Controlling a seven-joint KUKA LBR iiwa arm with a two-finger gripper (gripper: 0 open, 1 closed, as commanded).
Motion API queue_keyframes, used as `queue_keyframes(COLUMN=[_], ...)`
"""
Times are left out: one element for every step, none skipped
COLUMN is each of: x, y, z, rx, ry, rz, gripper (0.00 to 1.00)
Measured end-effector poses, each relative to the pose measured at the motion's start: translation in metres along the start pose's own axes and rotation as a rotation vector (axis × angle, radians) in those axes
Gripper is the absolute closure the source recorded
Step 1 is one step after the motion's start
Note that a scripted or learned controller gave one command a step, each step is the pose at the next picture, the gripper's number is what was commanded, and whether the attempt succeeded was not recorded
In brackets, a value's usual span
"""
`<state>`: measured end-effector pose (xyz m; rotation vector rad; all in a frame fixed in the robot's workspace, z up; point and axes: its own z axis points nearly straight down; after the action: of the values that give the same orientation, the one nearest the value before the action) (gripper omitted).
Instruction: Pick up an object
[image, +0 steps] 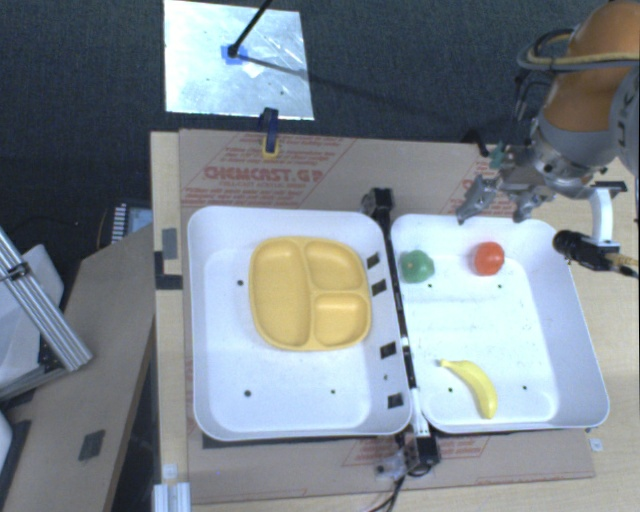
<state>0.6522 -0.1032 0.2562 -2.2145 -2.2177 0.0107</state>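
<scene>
The right bin (560, 330) holds a green round fruit (417, 265) near its far left corner, a red tomato (488, 258) to the right of it, and a yellow banana (474, 384) near the front edge. My gripper (499, 207) hangs above the far rim of the right bin, just beyond the tomato, with its two fingers spread apart and nothing between them. A yellow divided plate (308, 292) lies in the left bin (215, 330).
The bins sit on a cardboard sheet (300, 170) on the bench. A shiny metal sheet (238, 58) lies on the dark floor beyond. An aluminium frame (35, 300) stands at the left edge. Black clips (383, 290) line the divide between the bins.
</scene>
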Motion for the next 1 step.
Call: queue_keyframes(x=[0.0002], y=[0.0019], z=[-0.0075], rx=[-0.012], ry=[-0.001], rz=[-0.002], gripper=[0.00])
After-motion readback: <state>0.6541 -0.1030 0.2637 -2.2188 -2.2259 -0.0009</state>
